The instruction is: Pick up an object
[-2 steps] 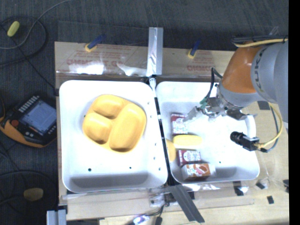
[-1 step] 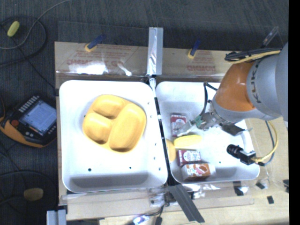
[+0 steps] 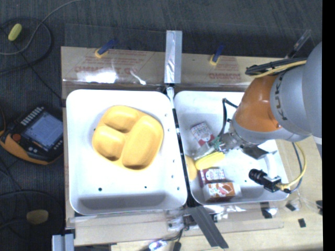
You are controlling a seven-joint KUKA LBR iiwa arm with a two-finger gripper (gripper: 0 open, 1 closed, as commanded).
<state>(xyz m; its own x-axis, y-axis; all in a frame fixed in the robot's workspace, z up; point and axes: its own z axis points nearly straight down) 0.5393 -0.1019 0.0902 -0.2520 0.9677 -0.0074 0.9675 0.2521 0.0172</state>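
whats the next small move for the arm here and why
Probably ease the pincer down a little onto the yellow block in the right bin. It sits right at the block's upper edge, and nothing shows between its tips yet.

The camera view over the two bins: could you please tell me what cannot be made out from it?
- Gripper, camera view: the arm's orange band and wrist cover it, so its state is unclear.
- Yellow object in the right bin: its upper end is hidden under the gripper; contact cannot be judged.
- Small packets: labels too small to read.
- Arm: cut off by the right edge.
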